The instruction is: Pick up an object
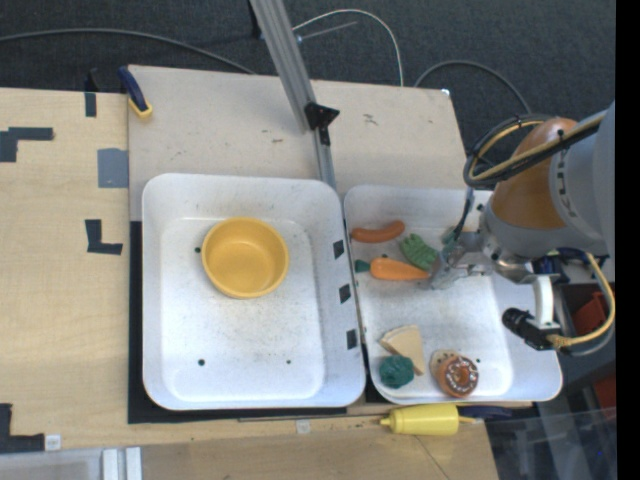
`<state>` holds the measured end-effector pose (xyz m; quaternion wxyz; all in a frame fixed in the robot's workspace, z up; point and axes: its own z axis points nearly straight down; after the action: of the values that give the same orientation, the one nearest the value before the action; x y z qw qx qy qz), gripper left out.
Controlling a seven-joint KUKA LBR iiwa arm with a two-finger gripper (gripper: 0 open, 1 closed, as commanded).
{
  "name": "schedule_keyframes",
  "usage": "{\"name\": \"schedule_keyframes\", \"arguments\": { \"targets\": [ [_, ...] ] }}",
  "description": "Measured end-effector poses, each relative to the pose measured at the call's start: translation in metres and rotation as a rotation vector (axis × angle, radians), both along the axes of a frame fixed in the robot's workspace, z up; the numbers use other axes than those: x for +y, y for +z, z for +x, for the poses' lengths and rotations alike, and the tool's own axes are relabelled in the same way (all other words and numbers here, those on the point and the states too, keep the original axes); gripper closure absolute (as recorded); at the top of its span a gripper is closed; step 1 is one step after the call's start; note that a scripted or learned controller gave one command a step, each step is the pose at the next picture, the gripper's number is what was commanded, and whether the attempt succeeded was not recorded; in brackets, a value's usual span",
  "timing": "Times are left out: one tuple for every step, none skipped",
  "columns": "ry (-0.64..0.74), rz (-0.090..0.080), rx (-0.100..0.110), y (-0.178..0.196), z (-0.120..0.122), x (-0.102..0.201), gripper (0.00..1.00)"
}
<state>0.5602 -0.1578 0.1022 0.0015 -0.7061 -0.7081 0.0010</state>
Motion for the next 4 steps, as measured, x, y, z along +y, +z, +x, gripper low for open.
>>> {"name": "schedule_keyframes", "arguments": {
  "targets": [
    [-0.002,-0.002,-0.007,0.059,-0.005,-0.005,1.0],
    [0.0,-0.002,-0.007,0.107,-0.005,0.005,1.0],
    [-0.002,-0.002,-0.007,0.152,0.0,-0.002,1.0],
    [-0.001,-0.002,-0.007,0.192,0.0,-0.002,1.0]
  ]
}}
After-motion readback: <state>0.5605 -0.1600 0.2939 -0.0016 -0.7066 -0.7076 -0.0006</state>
